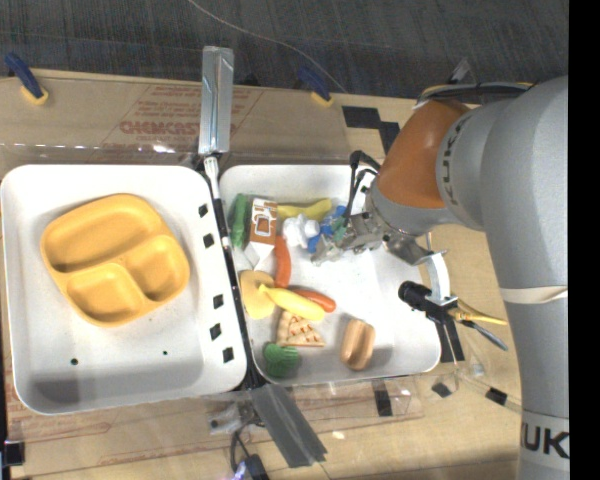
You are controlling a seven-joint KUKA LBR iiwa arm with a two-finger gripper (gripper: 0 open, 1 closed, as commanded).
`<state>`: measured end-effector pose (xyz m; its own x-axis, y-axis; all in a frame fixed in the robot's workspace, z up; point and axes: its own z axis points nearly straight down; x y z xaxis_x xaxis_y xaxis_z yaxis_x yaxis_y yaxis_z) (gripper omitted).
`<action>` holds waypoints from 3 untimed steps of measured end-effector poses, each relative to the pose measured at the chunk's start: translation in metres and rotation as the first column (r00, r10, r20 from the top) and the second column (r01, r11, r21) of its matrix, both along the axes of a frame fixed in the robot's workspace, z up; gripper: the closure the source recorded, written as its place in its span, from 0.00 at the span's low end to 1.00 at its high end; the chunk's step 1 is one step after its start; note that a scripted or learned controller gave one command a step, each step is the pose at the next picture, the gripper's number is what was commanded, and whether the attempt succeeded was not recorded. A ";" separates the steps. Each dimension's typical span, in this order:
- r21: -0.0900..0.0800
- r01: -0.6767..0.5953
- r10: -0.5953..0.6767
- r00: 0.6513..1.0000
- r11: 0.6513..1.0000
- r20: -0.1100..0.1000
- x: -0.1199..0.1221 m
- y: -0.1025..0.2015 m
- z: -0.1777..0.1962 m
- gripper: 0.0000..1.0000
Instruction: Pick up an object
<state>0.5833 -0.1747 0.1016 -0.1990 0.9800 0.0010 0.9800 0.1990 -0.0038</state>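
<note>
Two-finger gripper (332,244) lowered over toy clutter at far edge of right white bin (405,353); finger state impossible to tell. Yellow sectioned plastic tray (115,258) alone in left bin (40,368).

We see the right bin's (420,353) floor bare along its right side, while toy food (295,308) crowds its left half and a yellow divided tray (115,258) takes up most of the left bin (30,368).
</note>
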 end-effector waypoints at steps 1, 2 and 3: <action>0.000 0.000 0.000 1.000 1.000 0.000 0.000 0.000 0.000 0.00; -0.004 -0.062 0.062 0.998 0.998 0.010 -0.005 -0.036 0.159 0.00; -0.008 -0.034 0.035 0.999 0.999 0.030 0.022 0.029 0.016 0.00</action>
